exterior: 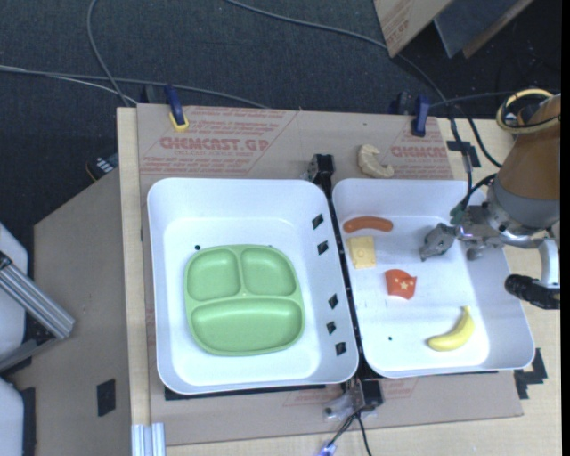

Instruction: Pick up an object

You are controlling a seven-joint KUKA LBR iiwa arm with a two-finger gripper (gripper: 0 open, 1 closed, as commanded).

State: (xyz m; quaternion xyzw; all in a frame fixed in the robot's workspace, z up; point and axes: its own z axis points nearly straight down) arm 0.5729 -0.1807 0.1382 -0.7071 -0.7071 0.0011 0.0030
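white right bin (499, 343) holds sausage (368, 224), cheese (362, 252), a red piece (400, 283) and banana (451, 331). end effector (435, 242) hovers beside the sausage, nothing held; whether apart or together, i cannot tell. approach step: it likely needs to centre over one item and descend.

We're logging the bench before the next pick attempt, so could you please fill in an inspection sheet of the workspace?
Surface: two white bins, left bin and right bin, on a board.
Job's things: sausage, cheese, strawberry, banana in the right bin.
Clutter: green divided plate in the left bin; beige piece on the board behind the bins.
Grippers: gripper over the right bin, holding nothing seen.
Cables: cables on the dark floor.
Surroundings: cardboard at top.
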